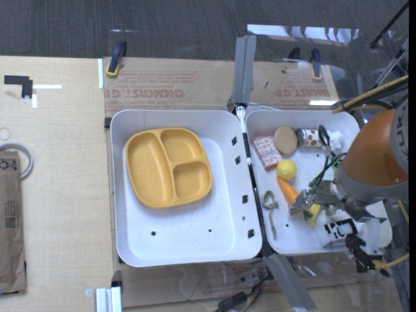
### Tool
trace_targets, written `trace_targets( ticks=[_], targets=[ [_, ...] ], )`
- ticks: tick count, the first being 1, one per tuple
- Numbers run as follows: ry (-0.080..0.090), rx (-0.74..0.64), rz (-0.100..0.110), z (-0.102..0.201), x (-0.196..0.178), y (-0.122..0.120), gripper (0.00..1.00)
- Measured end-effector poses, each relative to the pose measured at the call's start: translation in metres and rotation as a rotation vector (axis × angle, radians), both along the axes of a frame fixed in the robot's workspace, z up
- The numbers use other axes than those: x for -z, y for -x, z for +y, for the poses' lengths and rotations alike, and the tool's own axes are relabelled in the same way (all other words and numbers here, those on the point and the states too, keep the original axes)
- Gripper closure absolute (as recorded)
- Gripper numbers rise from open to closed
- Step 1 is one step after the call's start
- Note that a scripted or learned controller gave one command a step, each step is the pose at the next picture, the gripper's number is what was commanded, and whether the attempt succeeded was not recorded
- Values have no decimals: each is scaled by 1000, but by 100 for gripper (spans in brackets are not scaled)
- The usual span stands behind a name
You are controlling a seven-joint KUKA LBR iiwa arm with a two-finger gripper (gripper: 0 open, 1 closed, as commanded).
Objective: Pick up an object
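Camera view: gripper [304,207] low in right bin [286,242], tips by a yellow item [314,212] just right of carrot [288,190]. Can't tell if it has a grip. Lemon [286,169], red-white packet [266,151], tan round obj [285,139] lie further up. Left bin [185,242] holds yellow divided plate [169,166].
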State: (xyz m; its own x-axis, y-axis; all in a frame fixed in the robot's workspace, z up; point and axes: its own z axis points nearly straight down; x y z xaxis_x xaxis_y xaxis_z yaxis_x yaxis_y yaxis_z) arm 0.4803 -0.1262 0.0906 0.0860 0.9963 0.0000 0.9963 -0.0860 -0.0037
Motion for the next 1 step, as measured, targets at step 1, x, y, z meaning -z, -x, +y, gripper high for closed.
trace_targets(
  ticks=[1],
  targets=[
    [0, 4, 2, -1, -8, 1, 100]
  ],
)
